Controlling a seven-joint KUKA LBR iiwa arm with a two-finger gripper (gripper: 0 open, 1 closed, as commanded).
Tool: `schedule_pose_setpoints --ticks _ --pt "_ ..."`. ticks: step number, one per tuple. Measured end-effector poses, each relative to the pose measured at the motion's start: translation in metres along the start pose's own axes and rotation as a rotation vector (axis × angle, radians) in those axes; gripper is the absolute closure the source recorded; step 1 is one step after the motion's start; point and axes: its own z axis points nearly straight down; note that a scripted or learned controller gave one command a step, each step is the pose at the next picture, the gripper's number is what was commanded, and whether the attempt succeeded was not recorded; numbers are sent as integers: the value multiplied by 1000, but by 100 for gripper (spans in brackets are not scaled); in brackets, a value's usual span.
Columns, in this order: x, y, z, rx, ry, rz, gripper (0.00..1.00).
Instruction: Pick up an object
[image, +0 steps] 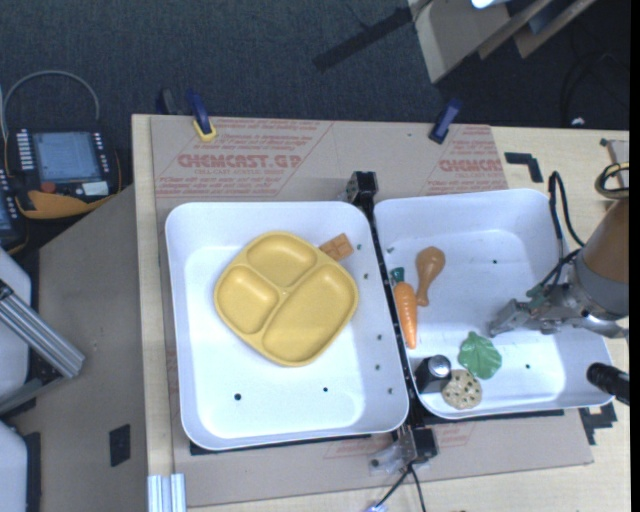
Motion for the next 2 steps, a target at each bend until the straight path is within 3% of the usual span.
schedule_pose_setpoints --ticks 1,2 --pt "-1 3 -13 -11 -6 0 100" --pt "-1 -4 -73 -2 -9 2 100"
